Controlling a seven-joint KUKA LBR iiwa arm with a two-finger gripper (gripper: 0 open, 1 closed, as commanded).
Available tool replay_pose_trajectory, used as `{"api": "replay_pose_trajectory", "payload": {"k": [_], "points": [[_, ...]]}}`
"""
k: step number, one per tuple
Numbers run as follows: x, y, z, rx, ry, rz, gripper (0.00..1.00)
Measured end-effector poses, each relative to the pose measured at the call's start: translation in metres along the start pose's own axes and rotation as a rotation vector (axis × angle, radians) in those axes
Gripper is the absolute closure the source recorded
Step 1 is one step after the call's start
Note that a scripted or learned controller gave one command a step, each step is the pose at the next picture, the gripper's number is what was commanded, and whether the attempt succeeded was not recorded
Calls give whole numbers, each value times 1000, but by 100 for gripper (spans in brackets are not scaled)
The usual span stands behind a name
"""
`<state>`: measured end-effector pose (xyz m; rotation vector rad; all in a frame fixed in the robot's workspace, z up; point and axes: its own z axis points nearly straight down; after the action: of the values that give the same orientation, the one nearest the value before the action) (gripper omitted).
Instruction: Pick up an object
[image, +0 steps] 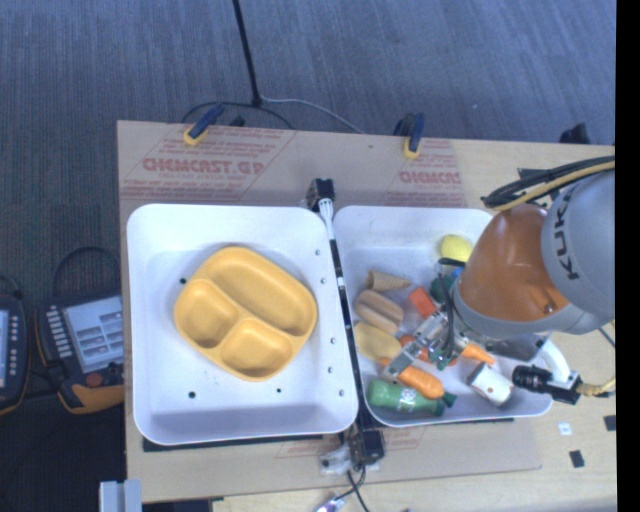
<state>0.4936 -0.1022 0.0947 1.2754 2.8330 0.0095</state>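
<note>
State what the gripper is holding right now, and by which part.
Cannot be told: the gripper is low among the toy food in the right bin, just above an orange carrot.

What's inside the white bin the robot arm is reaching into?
The right bin holds toy food: a yellow ball, sausage-like pieces, an orange carrot and a green bottle. The arm covers the bin's right part, so anything beneath it is hidden.

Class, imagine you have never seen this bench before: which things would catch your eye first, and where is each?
The yellow tray, split into three compartments, sits tilted in the left bin. The grey and orange arm reaches in from the right over the right bin. Its hand is down among a crowd of toy foods there, just above a carrot and a green bottle.
</note>
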Motion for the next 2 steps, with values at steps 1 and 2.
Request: {"api": "replay_pose_trajectory", "payload": {"k": [1,2], "points": [[61,46,-91,13,32,-361,0],[42,43,-90,6,35,-829,0]]}}
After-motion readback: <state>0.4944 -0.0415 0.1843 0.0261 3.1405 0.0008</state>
